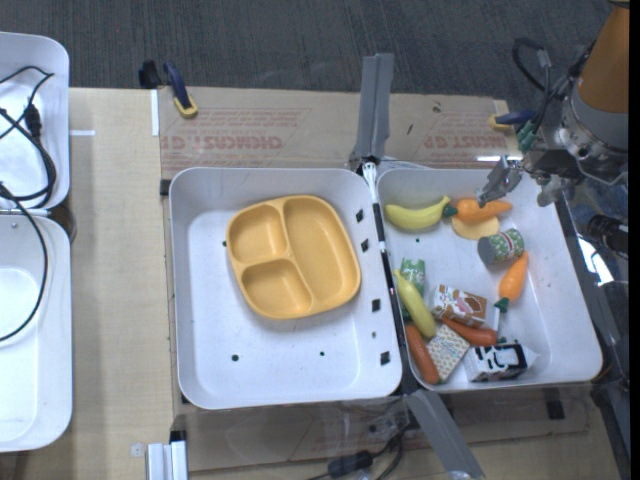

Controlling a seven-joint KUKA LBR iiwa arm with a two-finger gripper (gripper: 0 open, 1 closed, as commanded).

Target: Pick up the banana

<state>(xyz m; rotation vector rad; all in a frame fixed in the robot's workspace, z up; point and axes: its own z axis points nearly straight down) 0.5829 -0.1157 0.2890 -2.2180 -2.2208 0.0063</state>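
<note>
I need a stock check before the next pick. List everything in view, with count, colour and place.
banana: 1, yellow, right bin, top left
plate: 1, yellow, three sections, middle of the left bin
left bin: 1, white
right bin: 1, white
carrots: 2, orange, right bin, one at top, one at mid right
can: 1, grey and green, right bin, below the top carrot
corn: 1, yellow, right bin, left side
cartons: 2 small boxes, right bin, lower part
clamp: 1, blue and yellow, bench top left
arm: 1, grey and orange, right edge
gripper: 1, above the top carrot
</note>
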